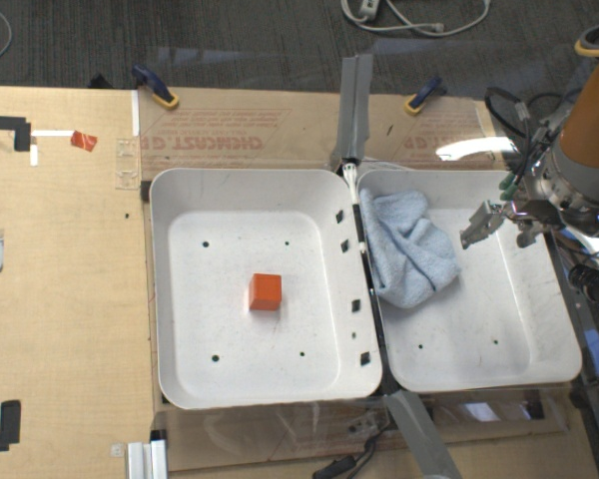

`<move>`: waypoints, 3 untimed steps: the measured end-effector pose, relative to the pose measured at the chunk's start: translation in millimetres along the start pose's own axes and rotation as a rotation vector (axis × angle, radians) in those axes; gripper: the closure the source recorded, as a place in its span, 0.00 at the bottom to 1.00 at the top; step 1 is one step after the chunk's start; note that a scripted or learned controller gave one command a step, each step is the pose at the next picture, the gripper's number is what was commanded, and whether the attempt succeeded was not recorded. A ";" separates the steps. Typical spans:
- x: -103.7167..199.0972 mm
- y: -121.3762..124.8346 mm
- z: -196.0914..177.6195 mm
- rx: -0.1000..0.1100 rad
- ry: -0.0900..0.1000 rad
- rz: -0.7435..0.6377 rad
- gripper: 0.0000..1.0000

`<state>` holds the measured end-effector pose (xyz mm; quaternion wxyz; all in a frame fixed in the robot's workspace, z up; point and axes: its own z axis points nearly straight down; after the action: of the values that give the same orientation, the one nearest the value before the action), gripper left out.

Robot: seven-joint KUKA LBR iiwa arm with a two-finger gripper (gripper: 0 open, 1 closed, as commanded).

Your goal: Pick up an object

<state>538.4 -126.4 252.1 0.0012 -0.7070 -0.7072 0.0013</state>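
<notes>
An orange-red block (266, 291) rests near the middle of the left bin (180, 267). A crumpled light-blue cloth (407, 245) lies against the left wall of the right bin (539, 347). My gripper (499, 231) hangs over the upper right part of the right bin, a short way to the right of the cloth and not touching it. Its fingers (476, 228) stand apart, open, and nothing is between them.
A grey divider bar (354, 118) runs between the bins at the back. Brown cardboard (240, 133) with two clamps lies behind them. A wooden board (50, 267) is to the left. Cables (539, 118) trail beside the arm.
</notes>
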 end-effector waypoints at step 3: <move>-44.8 -53.8 151.7 -0.006 -0.001 -0.448 1.00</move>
<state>484.0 -171.3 100.6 -0.0009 -0.5322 -0.8466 -0.0005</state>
